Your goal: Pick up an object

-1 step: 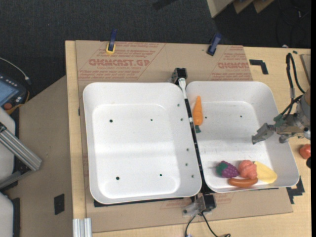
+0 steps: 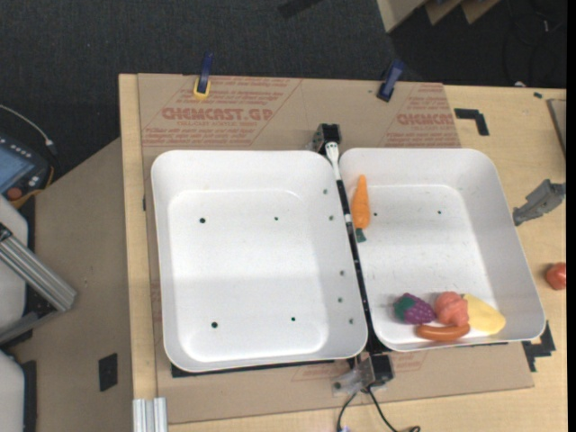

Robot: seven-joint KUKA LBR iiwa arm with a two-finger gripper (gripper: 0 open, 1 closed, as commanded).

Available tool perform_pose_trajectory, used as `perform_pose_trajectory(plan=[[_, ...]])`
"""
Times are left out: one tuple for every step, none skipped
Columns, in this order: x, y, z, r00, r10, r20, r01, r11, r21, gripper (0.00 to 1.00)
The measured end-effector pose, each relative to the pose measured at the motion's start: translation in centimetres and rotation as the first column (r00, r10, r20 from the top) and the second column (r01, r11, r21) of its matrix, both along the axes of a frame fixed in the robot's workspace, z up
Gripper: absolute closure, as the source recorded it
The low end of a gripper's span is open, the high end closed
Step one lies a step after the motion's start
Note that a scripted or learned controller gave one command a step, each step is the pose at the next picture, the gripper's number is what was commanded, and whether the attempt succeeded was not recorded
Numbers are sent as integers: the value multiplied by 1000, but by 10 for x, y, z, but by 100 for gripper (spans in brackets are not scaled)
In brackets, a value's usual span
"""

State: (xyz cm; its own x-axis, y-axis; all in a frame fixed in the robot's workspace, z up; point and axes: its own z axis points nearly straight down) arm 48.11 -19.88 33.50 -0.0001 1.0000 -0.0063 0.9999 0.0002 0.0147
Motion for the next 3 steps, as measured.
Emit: perform_pose_trajectory(plan=[[-5,63,-172,1000,2,-28,-2,1000,12,0],[1,99,-14,1000,4,3,-4,1000,5,0],[0,146,84,1000,5,-2,-5,1000,7,0]])
